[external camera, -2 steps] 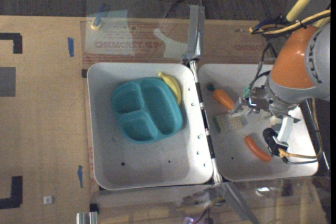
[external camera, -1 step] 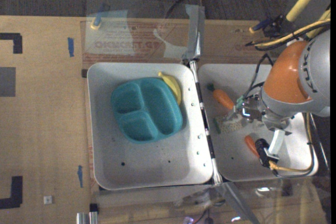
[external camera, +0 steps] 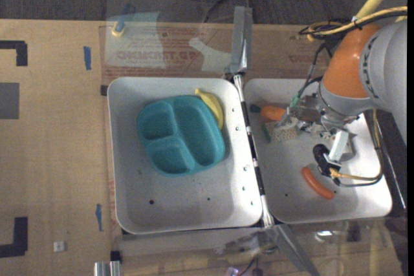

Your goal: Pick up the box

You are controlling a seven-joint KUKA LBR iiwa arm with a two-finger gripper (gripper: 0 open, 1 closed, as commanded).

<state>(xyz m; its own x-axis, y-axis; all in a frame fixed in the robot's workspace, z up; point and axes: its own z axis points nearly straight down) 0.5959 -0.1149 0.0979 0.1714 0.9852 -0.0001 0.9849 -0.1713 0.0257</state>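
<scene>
The gripper hangs low over the right bin, near its top left part; I cannot tell if it has hold of anything. A small speckled box sits just at the gripper's 8 o'clock side, close to it; an orange carrot lies at its 10 o'clock. A green stick lies beside the box. An orange sausage lies at 5 o'clock, well apart. The grey arm with its orange band comes in from 2 o'clock. The left bin holds a teal tray with three parts; a yellow banana peeks out at the tray's 1 o'clock edge.
</scene>
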